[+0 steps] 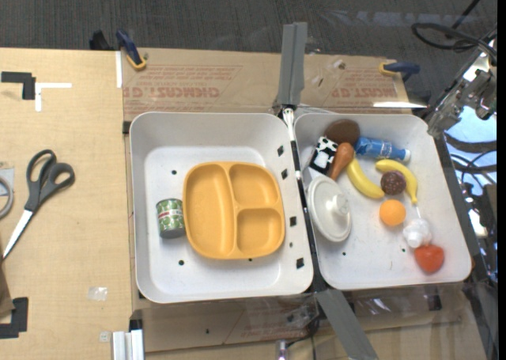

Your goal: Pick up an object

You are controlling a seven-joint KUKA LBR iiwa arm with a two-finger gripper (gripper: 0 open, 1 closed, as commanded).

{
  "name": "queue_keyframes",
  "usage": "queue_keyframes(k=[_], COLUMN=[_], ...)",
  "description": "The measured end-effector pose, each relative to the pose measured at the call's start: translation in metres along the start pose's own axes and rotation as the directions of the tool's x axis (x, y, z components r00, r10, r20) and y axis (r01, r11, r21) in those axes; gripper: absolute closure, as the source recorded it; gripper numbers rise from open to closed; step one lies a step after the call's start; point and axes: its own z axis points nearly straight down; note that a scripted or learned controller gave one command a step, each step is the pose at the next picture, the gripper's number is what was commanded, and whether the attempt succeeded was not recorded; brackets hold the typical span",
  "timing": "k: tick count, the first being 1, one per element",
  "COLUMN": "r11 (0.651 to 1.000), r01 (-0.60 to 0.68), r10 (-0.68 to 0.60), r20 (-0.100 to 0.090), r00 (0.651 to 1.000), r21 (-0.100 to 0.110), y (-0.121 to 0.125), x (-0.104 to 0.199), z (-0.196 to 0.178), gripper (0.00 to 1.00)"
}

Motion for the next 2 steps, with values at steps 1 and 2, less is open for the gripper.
queue_keyframes(k=[1, 2], r11=[0.965, 0.905], r01=[-0.263, -0.426], r10=[0.263, 0.426], r20=[0.0, -0.001], r00=[0.965, 0.905], r21=[0.0, 0.0], y=[-0.007, -0.013], x=[-0.033, 0.041], z=[0.176, 0.237], gripper=[1.0, 1.0])
